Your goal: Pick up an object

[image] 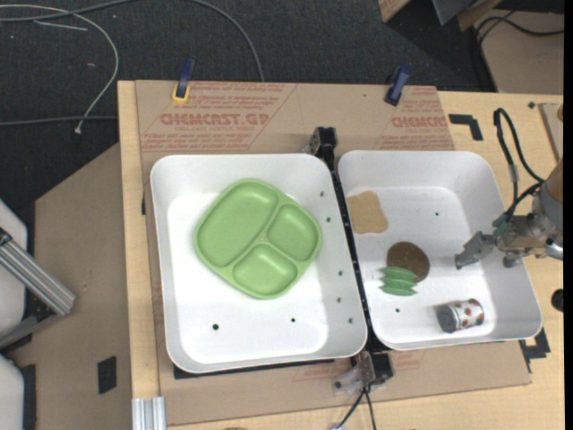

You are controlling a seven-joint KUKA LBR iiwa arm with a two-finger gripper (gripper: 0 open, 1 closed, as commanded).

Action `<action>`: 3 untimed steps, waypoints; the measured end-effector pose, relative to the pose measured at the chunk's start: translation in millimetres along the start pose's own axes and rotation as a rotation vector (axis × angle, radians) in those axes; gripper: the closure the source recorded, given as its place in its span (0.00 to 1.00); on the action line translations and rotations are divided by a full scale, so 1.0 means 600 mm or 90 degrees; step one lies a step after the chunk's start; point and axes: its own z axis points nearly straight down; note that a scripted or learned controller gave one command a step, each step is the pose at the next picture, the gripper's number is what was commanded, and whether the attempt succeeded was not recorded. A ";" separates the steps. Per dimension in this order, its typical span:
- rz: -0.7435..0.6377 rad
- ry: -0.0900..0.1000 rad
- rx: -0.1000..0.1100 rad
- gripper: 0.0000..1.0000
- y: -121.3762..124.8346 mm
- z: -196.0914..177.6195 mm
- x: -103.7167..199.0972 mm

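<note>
The right bin [466, 173] holds a tan square slice [365, 212], a brown round disc [408, 258], a green ridged piece [399, 280] touching the disc's front edge, and a small red-and-white can [460, 314] lying on its side near the front right corner. My gripper [488, 245] reaches in over the bin's right rim. It sits right of the brown disc and behind the can, apart from both. Nothing shows in its grasp.
In the left bin [179, 312] a green divided plate [258, 237] lies near the middle. A black clamp [324, 141] sits where the bins meet at the back. Blue clips [184, 78] hold the cardboard sheet under the bins.
</note>
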 end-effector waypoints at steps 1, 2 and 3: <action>-0.001 0.000 0.000 0.00 -0.003 0.083 0.018; 0.000 -0.001 -0.004 1.00 -0.001 0.060 0.016; -0.002 -0.004 -0.008 1.00 0.012 -0.022 0.028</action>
